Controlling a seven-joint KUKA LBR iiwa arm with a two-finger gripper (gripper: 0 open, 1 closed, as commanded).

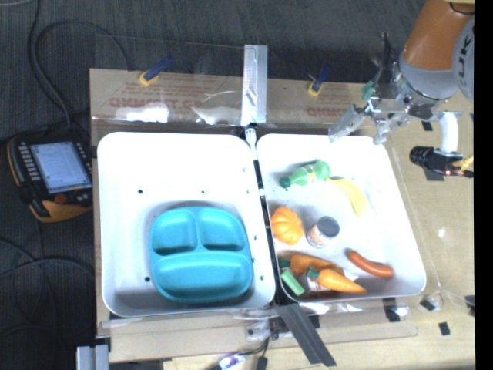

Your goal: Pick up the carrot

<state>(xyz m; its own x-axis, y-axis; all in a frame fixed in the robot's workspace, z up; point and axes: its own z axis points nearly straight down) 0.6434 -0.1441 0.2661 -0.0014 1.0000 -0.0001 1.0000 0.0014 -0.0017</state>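
The tapered orange plastic carrot (337,281) is seen lying at the near edge of the right white bin (406,230), while the two-finger metal gripper (360,122), spread open and empty, is poised over that bin's far rim, presumably for descent.

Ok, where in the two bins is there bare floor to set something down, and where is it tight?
Left bin: bare floor behind and left of the blue tray. Right bin: a bare strip along the right wall, past the banana, and a patch behind the green vegetable. The near left corner is crowded: carrot, pumpkin, can and sausage lie close together.
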